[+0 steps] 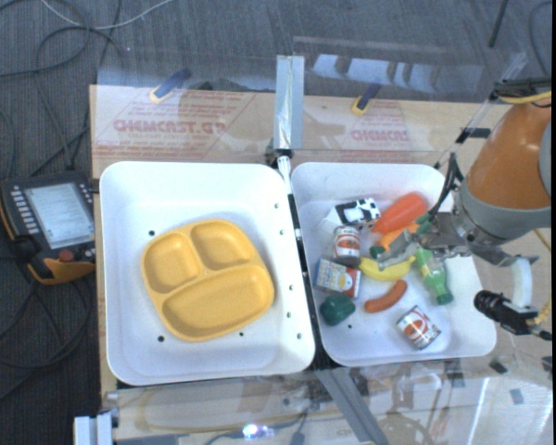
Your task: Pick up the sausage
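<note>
The sausage (pixel 386 297), short and reddish-orange, lies in the right bin (pixel 463 341) a little in front of its middle. It rests just below a yellow banana (pixel 386 268) and left of a green bottle (pixel 435 282). My gripper (pixel 410 245) hangs over the bin's middle, above the banana and beside the carrot (pixel 403 211). It is up and to the right of the sausage and apart from it. Nothing shows held in it.
Around the sausage lie a green pepper (pixel 335 309), three small cans (pixel 347 242) (pixel 338 277) (pixel 417 328) and a black-and-white item (pixel 357 212). The left bin (pixel 130 341) holds a yellow divided plate (pixel 208 278). A teach pendant (pixel 46 225) sits off the bench at left.
</note>
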`<action>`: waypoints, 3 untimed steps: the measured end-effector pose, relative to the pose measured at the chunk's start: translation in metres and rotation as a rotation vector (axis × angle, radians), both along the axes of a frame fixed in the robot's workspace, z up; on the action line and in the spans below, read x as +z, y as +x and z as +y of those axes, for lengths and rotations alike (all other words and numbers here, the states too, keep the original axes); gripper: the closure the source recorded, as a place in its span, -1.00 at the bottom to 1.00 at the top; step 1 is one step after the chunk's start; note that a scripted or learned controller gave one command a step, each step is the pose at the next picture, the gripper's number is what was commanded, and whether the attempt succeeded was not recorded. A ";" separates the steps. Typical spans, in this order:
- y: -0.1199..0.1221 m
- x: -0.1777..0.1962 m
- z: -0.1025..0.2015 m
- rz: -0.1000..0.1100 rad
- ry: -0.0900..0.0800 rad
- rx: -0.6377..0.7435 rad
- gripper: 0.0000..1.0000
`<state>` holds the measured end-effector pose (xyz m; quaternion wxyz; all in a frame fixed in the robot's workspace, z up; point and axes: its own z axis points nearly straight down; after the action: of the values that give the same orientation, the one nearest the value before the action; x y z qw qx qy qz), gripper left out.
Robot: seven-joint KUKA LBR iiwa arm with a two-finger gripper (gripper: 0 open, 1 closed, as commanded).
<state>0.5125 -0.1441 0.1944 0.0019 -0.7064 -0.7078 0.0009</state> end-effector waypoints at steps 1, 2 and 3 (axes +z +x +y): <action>0.035 0.107 -0.016 -0.004 -0.001 0.154 -1.00; 0.037 0.114 -0.015 -0.002 0.000 0.156 1.00; 0.015 0.126 -0.018 -0.002 -0.002 -0.041 1.00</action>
<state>0.5273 -0.1624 0.3199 0.0005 -0.7206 -0.6933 0.0009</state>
